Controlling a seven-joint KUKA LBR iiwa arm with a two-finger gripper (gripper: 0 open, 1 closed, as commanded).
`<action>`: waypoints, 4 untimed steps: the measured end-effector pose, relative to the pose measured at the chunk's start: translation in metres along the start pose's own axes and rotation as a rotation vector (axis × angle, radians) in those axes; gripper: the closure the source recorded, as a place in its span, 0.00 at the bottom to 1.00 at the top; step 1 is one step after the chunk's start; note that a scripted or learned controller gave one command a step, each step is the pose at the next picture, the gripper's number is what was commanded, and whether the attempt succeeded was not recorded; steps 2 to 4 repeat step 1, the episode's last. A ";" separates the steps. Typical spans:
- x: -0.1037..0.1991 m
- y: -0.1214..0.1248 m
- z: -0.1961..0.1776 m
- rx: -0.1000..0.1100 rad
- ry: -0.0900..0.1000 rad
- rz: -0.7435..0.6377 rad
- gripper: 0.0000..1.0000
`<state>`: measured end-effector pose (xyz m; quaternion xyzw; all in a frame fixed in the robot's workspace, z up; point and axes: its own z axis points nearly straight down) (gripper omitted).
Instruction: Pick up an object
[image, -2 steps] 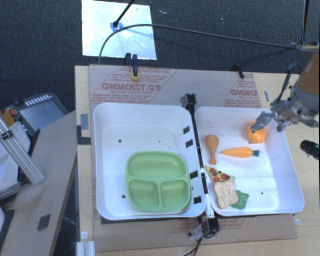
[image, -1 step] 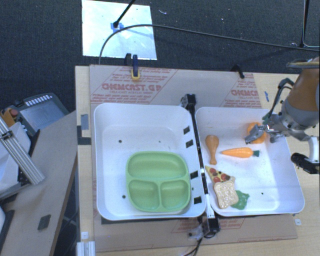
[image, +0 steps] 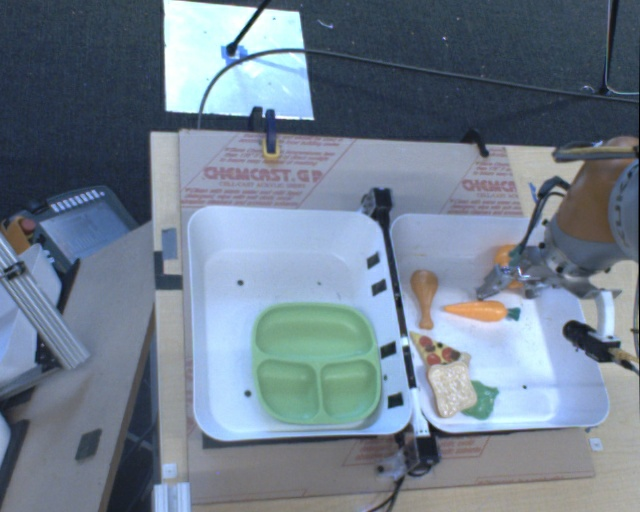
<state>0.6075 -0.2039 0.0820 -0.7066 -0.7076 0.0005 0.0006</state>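
Carrot (image: 477, 311) lay in the right bin (image: 560, 405), just below-left of the claw (image: 512, 272), whose opening I could not tell from above. A good grab would likely mean closing across its narrow width. Drumstick (image: 425, 296), pizza slice (image: 439, 350) and toast (image: 452, 388) lay farther left.
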 end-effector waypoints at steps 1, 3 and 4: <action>-0.001 0.001 -0.014 -0.004 -0.002 -0.001 1.00; -0.001 0.001 -0.014 -0.004 -0.002 -0.001 1.00; -0.001 0.001 -0.014 -0.004 -0.002 -0.001 1.00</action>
